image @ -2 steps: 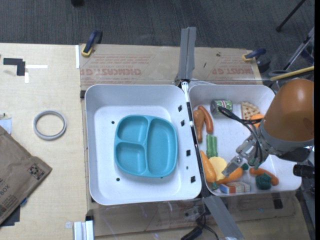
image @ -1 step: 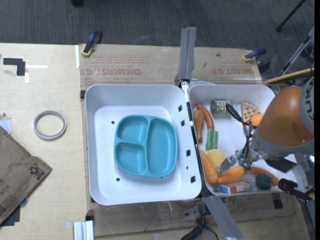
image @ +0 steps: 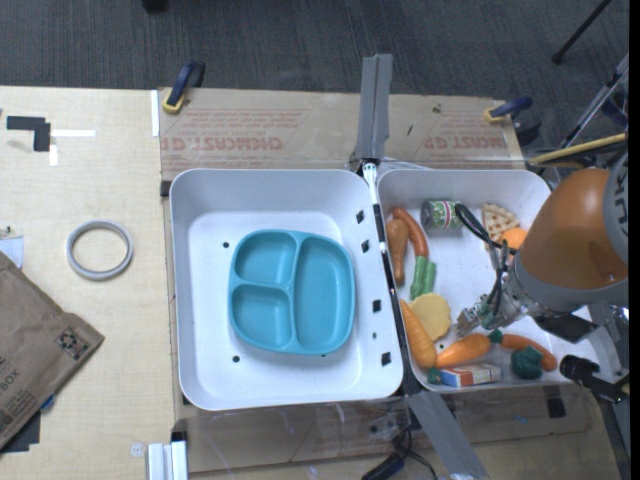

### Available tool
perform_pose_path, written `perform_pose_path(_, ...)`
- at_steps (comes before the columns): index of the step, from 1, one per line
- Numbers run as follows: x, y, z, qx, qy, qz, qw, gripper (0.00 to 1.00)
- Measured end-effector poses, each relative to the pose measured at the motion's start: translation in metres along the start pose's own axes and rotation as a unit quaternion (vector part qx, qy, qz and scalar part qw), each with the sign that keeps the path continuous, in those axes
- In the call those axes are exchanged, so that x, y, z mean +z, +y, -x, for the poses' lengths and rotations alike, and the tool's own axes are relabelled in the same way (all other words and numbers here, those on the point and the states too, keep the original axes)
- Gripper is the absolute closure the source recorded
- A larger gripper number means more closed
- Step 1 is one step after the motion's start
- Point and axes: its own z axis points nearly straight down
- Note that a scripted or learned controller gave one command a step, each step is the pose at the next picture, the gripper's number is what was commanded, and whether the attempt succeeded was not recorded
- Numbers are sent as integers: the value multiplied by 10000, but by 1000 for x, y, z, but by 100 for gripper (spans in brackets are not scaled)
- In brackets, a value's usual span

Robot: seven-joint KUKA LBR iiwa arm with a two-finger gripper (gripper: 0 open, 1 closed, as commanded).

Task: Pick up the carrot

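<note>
Several orange carrot-like toys lie in the right bin [image: 455, 183]. One carrot [image: 464, 350] lies near the front wall, pointing left. A longer one [image: 417, 336] lies slanted along the left wall, and a small one with a green top [image: 522, 345] lies to the right. My gripper [image: 481, 317] hangs low over the bin, just above the right end of the front carrot and close to it. The grey and orange wrist [image: 572, 240] hides the bin's right part. Nothing can be seen lifted.
Also in the right bin are two curved orange pieces [image: 399, 245], a green can [image: 439, 214], a cracker slice [image: 497, 215], a green pod [image: 423, 276], a yellow round piece [image: 432, 314] and a small box [image: 470, 375]. The left bin [image: 200, 268] holds a teal divided plate [image: 295, 293].
</note>
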Motion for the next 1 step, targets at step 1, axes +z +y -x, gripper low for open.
perform_pose_path(1,0,0,0,-2,0,-1,10000,0)
